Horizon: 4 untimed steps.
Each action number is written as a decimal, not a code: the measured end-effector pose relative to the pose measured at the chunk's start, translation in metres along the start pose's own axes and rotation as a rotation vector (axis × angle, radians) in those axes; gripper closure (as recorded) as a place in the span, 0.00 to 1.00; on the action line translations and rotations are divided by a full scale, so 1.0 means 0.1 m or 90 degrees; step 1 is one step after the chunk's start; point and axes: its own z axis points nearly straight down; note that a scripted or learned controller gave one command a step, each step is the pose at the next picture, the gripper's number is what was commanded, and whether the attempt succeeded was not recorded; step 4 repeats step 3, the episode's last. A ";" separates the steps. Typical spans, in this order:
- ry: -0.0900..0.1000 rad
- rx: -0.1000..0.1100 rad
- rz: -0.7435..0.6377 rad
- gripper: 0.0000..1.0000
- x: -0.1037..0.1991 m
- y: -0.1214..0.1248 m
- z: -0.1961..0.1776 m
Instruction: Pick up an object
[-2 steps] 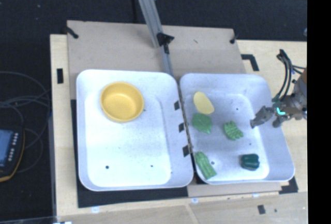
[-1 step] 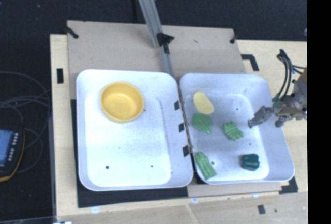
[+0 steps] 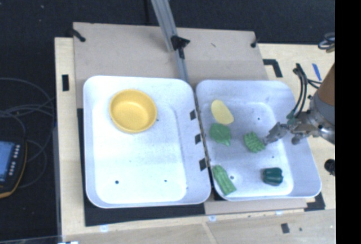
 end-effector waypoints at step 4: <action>-0.001 -0.005 0.001 1.00 -0.07 -0.07 0.71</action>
